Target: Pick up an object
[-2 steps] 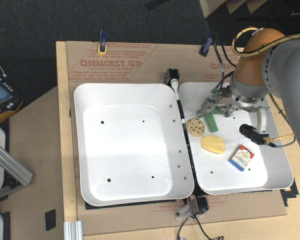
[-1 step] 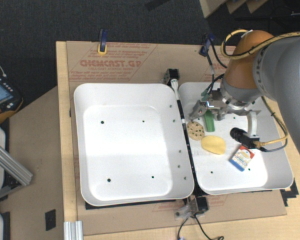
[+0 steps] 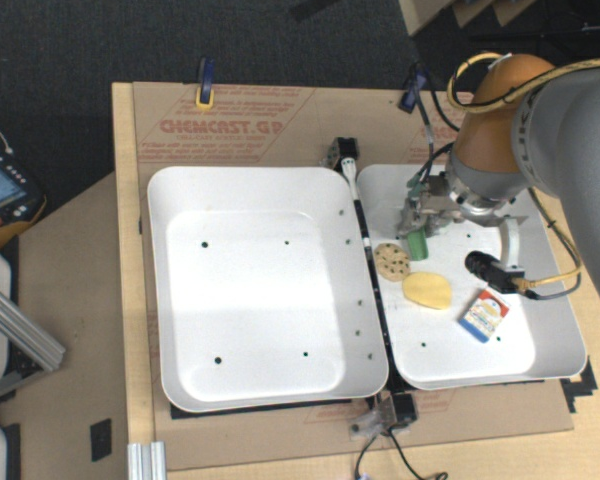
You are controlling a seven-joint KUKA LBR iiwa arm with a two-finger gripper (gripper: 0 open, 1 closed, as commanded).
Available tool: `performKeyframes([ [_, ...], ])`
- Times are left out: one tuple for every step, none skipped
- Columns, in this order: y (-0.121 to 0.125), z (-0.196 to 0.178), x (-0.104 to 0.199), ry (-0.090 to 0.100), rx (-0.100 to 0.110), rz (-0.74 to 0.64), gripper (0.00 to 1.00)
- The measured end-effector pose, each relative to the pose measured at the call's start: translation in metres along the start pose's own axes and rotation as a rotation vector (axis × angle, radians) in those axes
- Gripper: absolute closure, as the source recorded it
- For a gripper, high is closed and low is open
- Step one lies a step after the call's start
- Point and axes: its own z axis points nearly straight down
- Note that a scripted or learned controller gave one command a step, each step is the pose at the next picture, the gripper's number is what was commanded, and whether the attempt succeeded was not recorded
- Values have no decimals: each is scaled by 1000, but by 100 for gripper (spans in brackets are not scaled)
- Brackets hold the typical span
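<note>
Cardboard bench [image 3: 230,118]: in the right bin [image 3: 540,353], gripper [image 3: 416,230], grip unreadable, sits over a green block [image 3: 417,245]; cookie [image 3: 391,260], yellow lump [image 3: 427,290], small carton [image 3: 483,317] crowd nearby.

My arm [image 3: 570,118] is a thick, smooth grey cylinder. Above my wrist sits a rounded orange band [image 3: 495,118] with a glossy finish. Yellow and black cables [image 3: 470,73] loop beside the band. Below it, a pale grey wrist flange carries my gripper [image 3: 418,230], a compact metallic assembly with green parts. A thin black cable [image 3: 550,283] trails from my wrist region.
</note>
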Motion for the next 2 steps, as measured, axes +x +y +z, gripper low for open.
performKeyframes([
  [7,-96,84,2,-11,-8,100],
  [1,-89,147,3,0,-7,100],
])
